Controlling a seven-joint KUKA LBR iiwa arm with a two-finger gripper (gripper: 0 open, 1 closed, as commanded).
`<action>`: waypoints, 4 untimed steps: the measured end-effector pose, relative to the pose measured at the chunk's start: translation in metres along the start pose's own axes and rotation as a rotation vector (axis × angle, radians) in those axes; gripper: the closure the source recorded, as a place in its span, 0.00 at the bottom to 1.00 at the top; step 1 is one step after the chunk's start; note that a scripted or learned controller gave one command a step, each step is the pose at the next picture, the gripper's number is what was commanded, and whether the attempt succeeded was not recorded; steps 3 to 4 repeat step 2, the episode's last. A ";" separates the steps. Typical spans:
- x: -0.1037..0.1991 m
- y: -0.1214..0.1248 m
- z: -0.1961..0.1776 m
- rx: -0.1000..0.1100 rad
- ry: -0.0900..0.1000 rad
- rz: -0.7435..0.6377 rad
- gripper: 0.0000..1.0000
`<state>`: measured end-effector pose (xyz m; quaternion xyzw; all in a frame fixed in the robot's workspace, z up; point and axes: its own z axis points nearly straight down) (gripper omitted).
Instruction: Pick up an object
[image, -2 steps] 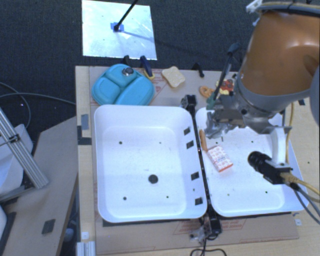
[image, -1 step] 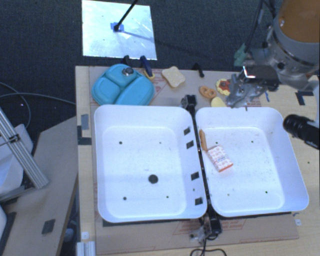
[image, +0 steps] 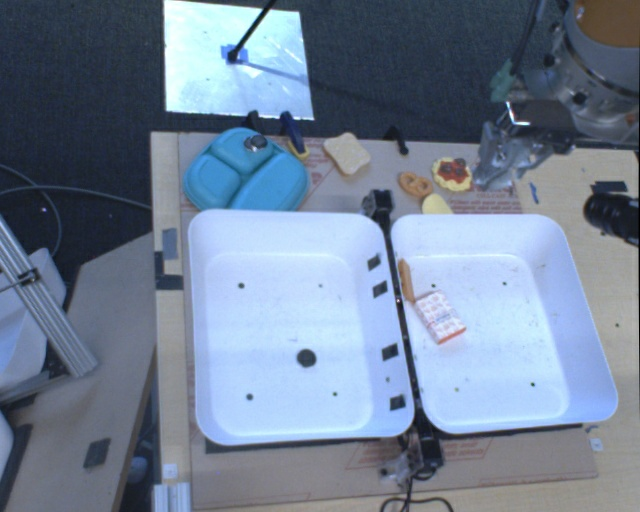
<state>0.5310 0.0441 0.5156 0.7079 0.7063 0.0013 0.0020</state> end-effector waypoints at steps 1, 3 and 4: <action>0.046 -0.039 0.093 0.012 0.001 -0.010 1.00; 0.027 -0.045 0.072 0.000 0.002 -0.003 1.00; 0.027 -0.045 0.072 0.000 0.002 -0.003 1.00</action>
